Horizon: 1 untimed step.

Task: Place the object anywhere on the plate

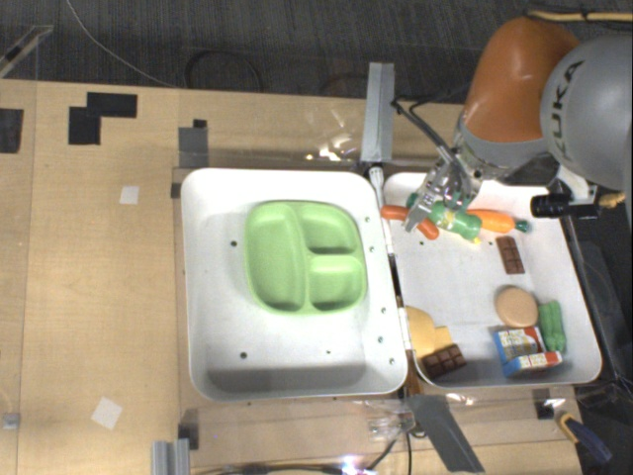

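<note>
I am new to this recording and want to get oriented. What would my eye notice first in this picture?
The green divided plate stands out, alone in the left white bin. Next comes the grey and orange arm at upper right, its pincer low over the right bin beside a green bottle and carrots.

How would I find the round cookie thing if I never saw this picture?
Look in the right white bin, toward its near right corner. The flat round tan cookie-like disc lies just above the blue and red box, left of the small green pickle-shaped piece. It alone there is round and tan.
</note>
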{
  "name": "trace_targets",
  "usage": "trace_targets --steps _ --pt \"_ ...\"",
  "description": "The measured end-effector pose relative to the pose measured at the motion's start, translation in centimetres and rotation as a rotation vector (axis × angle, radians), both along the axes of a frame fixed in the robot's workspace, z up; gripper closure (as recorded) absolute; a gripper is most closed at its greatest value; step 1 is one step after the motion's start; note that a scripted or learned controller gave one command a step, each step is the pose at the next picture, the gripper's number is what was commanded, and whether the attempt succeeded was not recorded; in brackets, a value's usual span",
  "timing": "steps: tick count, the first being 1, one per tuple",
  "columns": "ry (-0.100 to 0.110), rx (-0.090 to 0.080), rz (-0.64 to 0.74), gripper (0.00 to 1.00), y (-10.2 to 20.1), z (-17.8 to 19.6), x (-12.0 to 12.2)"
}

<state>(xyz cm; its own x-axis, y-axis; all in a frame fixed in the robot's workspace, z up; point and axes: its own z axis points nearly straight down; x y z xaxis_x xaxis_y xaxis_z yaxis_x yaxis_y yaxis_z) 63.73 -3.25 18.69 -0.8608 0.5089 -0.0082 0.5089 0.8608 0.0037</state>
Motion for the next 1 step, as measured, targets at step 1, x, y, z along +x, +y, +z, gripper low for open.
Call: trace_targets --steps 1 --pt "0.002 0.003 0.065 1.00 7.38 -0.09 -2.18"
